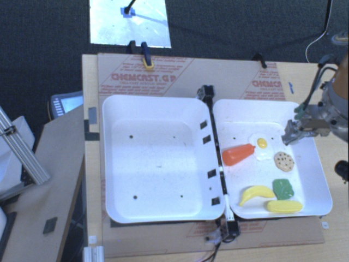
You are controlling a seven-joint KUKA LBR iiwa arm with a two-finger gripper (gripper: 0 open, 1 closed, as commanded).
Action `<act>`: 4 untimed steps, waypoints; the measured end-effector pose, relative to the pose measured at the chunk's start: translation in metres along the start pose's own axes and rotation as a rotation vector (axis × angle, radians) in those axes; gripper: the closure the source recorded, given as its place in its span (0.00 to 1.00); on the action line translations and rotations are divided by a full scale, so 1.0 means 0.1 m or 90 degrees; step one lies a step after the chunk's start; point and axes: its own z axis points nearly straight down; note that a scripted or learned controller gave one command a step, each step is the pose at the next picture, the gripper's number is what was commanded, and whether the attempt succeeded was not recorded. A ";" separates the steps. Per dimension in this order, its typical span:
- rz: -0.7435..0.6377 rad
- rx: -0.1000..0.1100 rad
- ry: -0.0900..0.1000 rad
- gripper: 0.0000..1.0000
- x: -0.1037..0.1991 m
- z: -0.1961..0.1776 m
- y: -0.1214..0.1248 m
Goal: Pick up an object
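The right bin point(240, 111) holds several toy foods: an orange carrot point(238, 154), a fried egg point(262, 144), a round cookie point(283, 161), a yellow banana point(256, 194), a green piece point(283, 188) and a yellow corn-like piece point(284, 206). My gripper point(289, 134) hangs over the right bin's right side, just above and right of the egg and above the cookie. Nothing shows between its fingers.
The left bin point(112, 146) sits beside the right one, with a black clip strip point(214, 157) along the shared edge. Both rest on a cardboard sheet point(180, 72). A metal plate point(130, 15) lies beyond the bench, and cables point(322, 37) hang at the upper right.
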 end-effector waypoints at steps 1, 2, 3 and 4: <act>-0.011 -0.008 0.004 1.00 0.92 -1.92 0.11; -0.009 0.006 0.003 1.00 1.35 -1.52 0.00; -0.009 0.002 0.004 1.00 1.85 -1.96 0.01; -0.009 0.004 0.004 1.00 2.46 -1.94 0.00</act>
